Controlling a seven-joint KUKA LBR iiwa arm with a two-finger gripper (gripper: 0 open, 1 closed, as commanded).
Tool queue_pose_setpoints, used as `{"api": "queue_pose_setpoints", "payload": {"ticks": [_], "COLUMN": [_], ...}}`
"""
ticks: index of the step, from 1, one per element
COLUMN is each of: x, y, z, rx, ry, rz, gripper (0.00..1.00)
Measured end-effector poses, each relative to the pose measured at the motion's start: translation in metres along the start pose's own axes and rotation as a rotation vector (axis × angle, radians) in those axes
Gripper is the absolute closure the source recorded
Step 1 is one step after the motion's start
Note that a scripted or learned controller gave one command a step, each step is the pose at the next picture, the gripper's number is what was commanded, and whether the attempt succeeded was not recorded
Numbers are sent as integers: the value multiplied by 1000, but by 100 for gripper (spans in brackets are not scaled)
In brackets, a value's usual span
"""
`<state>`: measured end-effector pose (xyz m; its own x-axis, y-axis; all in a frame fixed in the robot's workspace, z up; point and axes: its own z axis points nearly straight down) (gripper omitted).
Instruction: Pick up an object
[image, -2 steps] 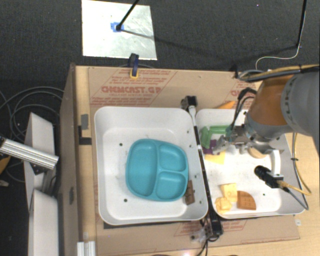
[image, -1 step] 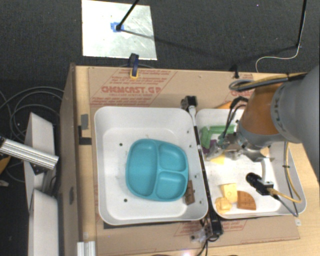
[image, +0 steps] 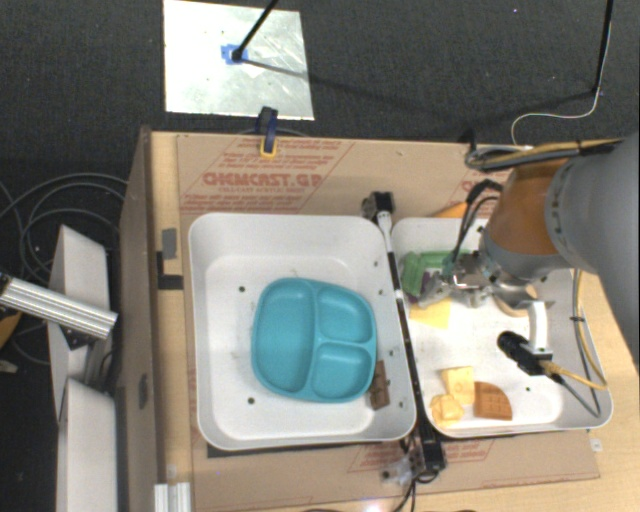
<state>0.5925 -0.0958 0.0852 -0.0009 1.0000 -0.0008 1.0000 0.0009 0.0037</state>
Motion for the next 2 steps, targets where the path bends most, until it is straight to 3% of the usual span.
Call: {"api": "queue_pose_setpoints", "payload": {"ticks": [1,2], "x": [-40,-105], "y": [1,-69], "z": [0,1], "rx": [0,7], "ry": [-1,-2], "rz": [2,8], "gripper": [0,0]}}
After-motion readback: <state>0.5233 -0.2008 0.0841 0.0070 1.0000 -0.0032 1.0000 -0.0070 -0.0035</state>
